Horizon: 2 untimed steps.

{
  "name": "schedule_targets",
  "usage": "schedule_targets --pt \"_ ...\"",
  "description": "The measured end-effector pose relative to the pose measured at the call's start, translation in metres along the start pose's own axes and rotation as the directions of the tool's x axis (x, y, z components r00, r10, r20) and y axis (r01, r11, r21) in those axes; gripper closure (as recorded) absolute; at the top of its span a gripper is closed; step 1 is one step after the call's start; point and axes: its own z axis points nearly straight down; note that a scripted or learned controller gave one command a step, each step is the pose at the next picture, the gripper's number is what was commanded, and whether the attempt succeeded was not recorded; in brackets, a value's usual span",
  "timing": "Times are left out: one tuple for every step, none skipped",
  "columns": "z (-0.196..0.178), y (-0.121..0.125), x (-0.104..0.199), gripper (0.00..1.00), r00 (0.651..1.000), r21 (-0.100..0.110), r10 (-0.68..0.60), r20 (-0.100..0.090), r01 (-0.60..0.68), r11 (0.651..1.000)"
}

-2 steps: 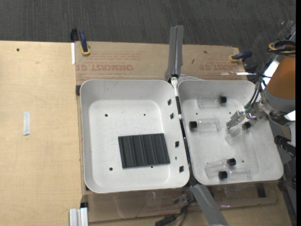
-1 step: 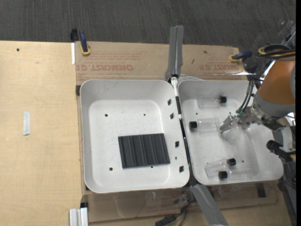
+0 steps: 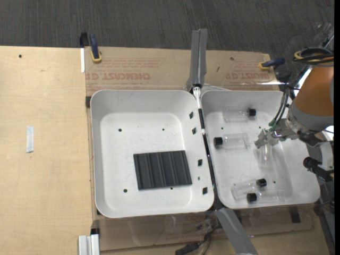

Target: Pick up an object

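Nearest the camera, a dark ribbed panel (image 3: 162, 169) lies in the left bin (image 3: 101, 158). Clear black-capped vials (image 3: 232, 141) are scattered across the right bin (image 3: 223, 201). Above it hangs the claw (image 3: 264, 141), apparently clenched on one clear vial (image 3: 264, 152).
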Motion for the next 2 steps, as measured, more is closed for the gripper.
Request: schedule_targets --pt "-0.087 0.006 0.042 1.00 0.999 0.000 0.033 0.001 -0.033 0.999" --pt "-0.107 0.058 0.087 1.00 0.995 0.001 0.102 0.002 -0.102 0.995"
